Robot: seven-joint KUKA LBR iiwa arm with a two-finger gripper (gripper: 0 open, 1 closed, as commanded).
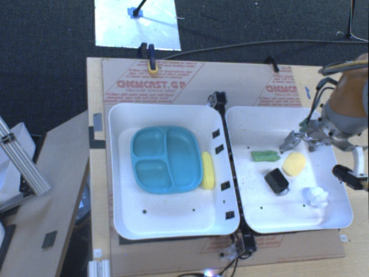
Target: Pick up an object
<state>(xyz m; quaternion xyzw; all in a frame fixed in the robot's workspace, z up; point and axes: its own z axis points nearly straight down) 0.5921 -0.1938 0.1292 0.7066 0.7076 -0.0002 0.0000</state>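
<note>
Approach step, by look of it: nothing lifted yet.

White lump [315,197] at right bin's [346,215] near edge, black block [277,180] left of it. Yellow piece [294,164] mid-bin, green strip [264,155] beyond.

Gripper [295,139] just above yellow piece, nothing between fingers; spread cannot tell. Next likely: drop straight onto yellow piece, close.

Left bin [124,172] alongside holds blue tray [164,158], yellow bar [208,170] touching it. Bench [190,79] behind; dark carpet [46,39] farther.

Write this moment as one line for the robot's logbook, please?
claw: over right bin, holding nothing | nearest: green piece, yellow sponge | also: black block, white lump | left bin: blue tray, banana
</note>
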